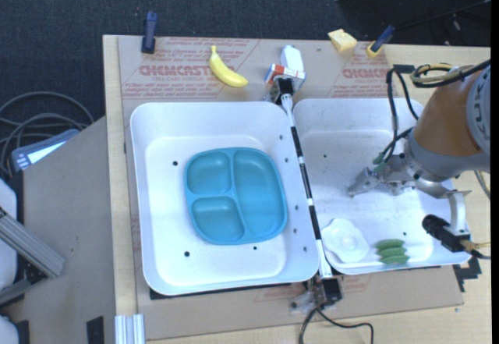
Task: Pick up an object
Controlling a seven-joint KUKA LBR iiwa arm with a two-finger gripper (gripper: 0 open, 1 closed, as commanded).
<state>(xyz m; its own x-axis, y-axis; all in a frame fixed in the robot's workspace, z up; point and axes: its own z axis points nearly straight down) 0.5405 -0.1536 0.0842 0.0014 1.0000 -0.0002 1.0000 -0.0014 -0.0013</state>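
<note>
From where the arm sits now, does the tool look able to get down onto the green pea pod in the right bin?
Probably yes. The tool hangs over the right bin, and the green pea pod lies exposed near the front wall. A white fried egg toy sits beside it, apart, not covering it.

green pea pod [392, 251] and white fried egg [345, 242] lie in right bin's [343, 120] near corner.
</note>
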